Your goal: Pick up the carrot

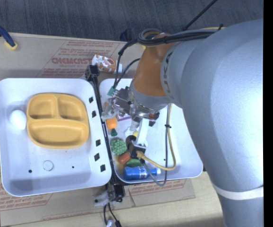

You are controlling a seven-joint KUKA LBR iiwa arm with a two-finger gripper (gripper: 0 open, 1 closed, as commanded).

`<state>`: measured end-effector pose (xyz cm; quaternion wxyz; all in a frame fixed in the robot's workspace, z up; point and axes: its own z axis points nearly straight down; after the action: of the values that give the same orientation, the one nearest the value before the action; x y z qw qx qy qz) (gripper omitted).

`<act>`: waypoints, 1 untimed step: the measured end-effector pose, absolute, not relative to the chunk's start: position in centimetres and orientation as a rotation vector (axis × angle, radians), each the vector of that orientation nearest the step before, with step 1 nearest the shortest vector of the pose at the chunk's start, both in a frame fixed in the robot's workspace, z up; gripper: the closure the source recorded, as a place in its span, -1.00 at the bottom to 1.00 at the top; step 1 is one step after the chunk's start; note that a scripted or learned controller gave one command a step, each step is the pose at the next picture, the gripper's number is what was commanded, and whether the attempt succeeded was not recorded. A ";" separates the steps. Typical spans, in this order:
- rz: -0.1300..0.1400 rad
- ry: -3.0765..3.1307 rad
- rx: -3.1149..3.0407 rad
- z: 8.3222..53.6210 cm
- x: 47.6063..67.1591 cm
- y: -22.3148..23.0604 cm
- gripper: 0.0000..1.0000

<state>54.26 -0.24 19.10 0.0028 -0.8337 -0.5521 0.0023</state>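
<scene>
The gripper (121, 105) is low over the right bin (186, 145), near the middle of the frame; I cannot tell if it is open or closed. The carrot (111, 123) lies just below it, by the bin's left wall. Lower down lies a blue can (136, 173). At left, a yellow plate (57, 118).

- You get even, bright light; the white left bin (9, 155) nearly washes out.
- Soft shadow fills its lower-left corner.
- Fine detail looks slightly blurred.
</scene>
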 end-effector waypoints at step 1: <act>0.011 -1.737 -2.607 20.1 54.3 -0.2 1.00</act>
<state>54.27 -0.19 20.07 0.0044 -0.8321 -0.5545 0.0034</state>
